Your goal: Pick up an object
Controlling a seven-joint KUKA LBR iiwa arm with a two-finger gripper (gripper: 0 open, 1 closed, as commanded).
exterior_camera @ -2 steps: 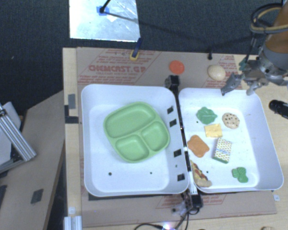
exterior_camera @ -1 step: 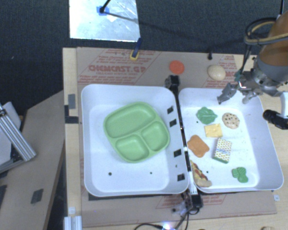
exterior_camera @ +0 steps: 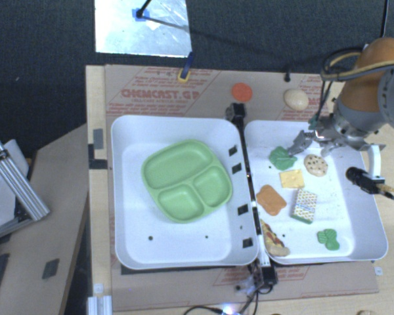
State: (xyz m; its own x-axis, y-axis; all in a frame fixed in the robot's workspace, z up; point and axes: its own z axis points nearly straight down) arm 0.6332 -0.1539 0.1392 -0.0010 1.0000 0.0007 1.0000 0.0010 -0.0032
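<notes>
Two white bins are seen side by side on the surface (exterior_camera: 98, 195). In the left bin (exterior_camera: 128, 241) a green plate (exterior_camera: 186, 180) with three parts is laid flat. In the right bin (exterior_camera: 361, 238) many small toy foods are spread out.

A green leafy piece (exterior_camera: 282, 157) is seen near the top of the right bin. Beside it, to the right, a round cookie (exterior_camera: 315, 165) with dark dots is laid. A yellow cheese square (exterior_camera: 291, 179) is found just below those two. An orange piece (exterior_camera: 271, 199) is placed lower, near the wall between the bins. A small block with a dotted pattern (exterior_camera: 305, 206) is set just to its right. A small green piece (exterior_camera: 328, 239) is seen near the bottom right, and a piece like a pizza slice (exterior_camera: 274, 239) is laid at the bottom left corner.

The hand (exterior_camera: 313, 140) is held above the top of the right bin, between the green leafy piece and the cookie. Its two fingers are spread apart, and nothing is held between them.

Behind the bins, an orange disc (exterior_camera: 241, 92) and a pale egg-like thing (exterior_camera: 295, 98) are seen on the surface.
</notes>
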